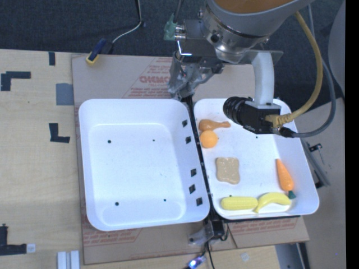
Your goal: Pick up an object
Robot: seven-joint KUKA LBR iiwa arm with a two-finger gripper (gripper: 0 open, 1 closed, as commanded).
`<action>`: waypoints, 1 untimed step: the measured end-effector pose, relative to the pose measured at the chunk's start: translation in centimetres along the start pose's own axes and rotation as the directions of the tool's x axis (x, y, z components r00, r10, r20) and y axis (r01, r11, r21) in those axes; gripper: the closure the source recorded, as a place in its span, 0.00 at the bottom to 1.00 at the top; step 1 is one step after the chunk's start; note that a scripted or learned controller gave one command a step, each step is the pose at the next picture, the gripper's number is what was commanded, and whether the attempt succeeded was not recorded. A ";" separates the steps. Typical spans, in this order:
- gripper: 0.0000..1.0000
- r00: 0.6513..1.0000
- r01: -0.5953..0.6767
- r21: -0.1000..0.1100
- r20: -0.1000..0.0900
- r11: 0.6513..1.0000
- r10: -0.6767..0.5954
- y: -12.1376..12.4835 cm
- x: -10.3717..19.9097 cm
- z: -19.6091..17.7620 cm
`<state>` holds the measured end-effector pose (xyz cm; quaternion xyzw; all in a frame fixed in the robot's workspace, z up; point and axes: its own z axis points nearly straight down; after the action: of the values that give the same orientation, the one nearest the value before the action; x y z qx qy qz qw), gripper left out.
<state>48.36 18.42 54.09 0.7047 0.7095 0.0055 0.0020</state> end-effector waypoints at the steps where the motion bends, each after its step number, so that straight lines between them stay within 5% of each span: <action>1: 1.00 1.000 0.000 0.012 0.005 1.000 0.000 0.0 5.2 0.7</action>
<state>48.32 23.63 53.40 0.7049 0.7093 -0.0004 -0.0003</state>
